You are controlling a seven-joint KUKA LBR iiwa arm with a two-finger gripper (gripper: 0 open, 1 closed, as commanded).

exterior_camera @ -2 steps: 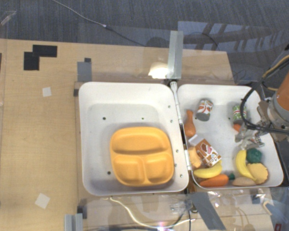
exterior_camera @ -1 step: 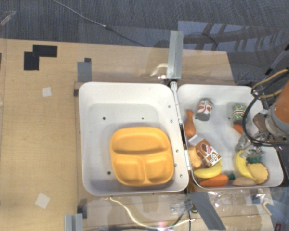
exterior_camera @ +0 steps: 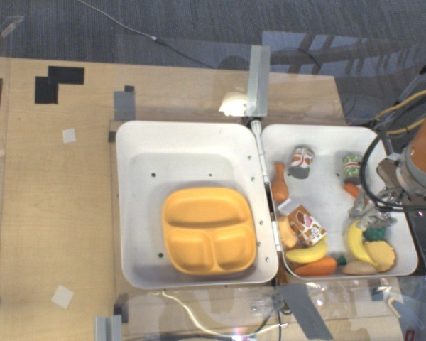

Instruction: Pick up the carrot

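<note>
The carrot (exterior_camera: pixel 318 267) is orange and lies flat along the front wall of the right bin (exterior_camera: pixel 326 137), just below a yellow banana (exterior_camera: pixel 307 253). My gripper (exterior_camera: pixel 368 213) hangs low over the right side of that bin, above a second banana (exterior_camera: pixel 355 243) and a dark green item (exterior_camera: pixel 377 231). It is to the right of the carrot and a little farther back, not touching it. The grey arm with its orange band (exterior_camera: pixel 424 155) comes in from the right edge.
The right bin also holds a brown and white box (exterior_camera: pixel 305 226), an orange-brown sausage shape (exterior_camera: pixel 279 182), a grey can (exterior_camera: pixel 300 160), a green can (exterior_camera: pixel 351 166) and a yellow fruit (exterior_camera: pixel 380 254). A yellow divided plate (exterior_camera: pixel 209 229) sits in the left bin (exterior_camera: pixel 149 190).
</note>
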